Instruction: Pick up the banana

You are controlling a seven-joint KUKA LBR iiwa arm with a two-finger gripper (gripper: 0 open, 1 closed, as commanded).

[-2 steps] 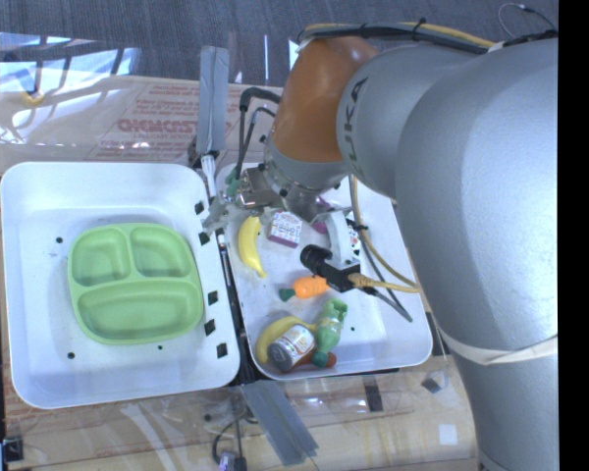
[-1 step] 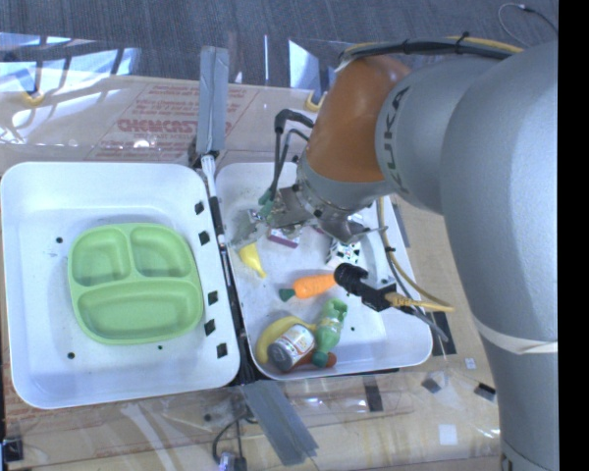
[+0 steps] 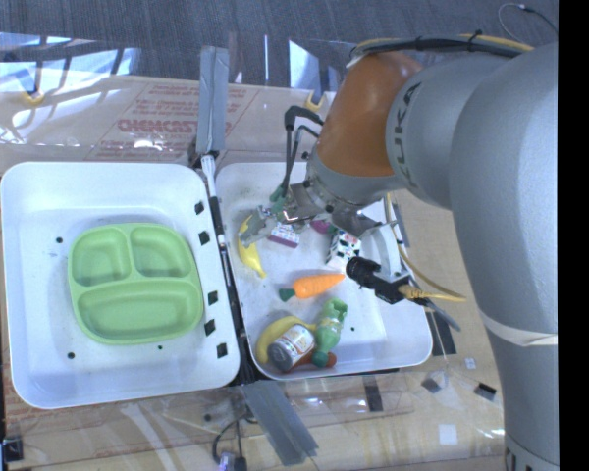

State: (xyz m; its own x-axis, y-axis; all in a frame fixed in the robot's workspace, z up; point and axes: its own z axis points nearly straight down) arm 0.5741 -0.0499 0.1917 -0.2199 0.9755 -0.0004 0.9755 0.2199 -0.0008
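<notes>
You see the gripper (image 3: 267, 220) low in the right bin (image 3: 398, 346), near its upper left part, and its fingers (image 3: 258, 226) are at the top end of the banana (image 3: 249, 250); you cannot tell if they are clenched or released. The banana lies along the left wall of this bin. To its right you find a carrot (image 3: 314, 286), and lower a green bottle (image 3: 329, 324) and a can (image 3: 292, 345) touching each other. The grey arm (image 3: 452, 145) with its orange band (image 3: 363, 116) comes from the right. In the left bin (image 3: 20, 292) rests a green divided plate (image 3: 134, 283).
</notes>
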